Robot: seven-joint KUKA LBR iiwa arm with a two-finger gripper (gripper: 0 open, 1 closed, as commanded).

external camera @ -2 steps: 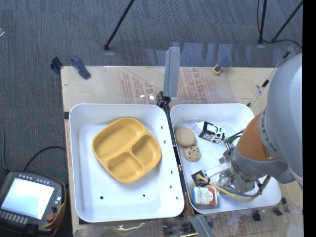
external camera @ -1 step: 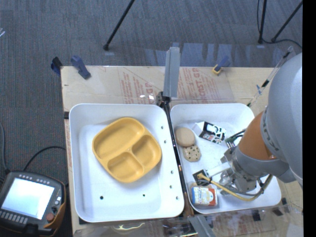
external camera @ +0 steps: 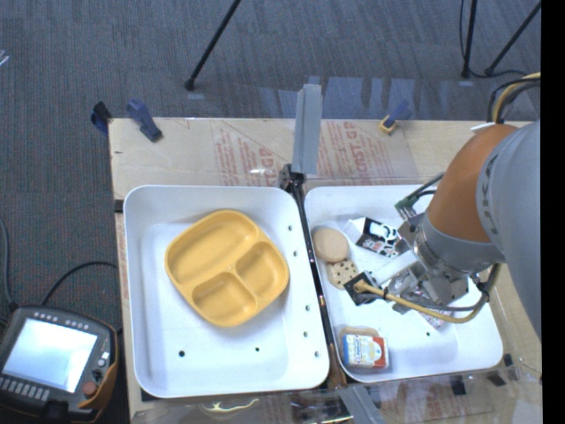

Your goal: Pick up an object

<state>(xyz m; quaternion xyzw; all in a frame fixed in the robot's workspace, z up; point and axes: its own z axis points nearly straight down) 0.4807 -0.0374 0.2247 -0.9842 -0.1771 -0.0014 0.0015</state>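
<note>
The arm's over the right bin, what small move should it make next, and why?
Probably shift toward the orange-rimmed packet: it lies alone in the right bin, while the tan oval and perforated piece lie close together beside the gripper.

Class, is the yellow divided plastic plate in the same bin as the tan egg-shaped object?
No, the plate lies in one white bin, the tan object in another.

Left bin (external camera: 159,352) roomy; right bin (external camera: 468,344) cluttered
</note>
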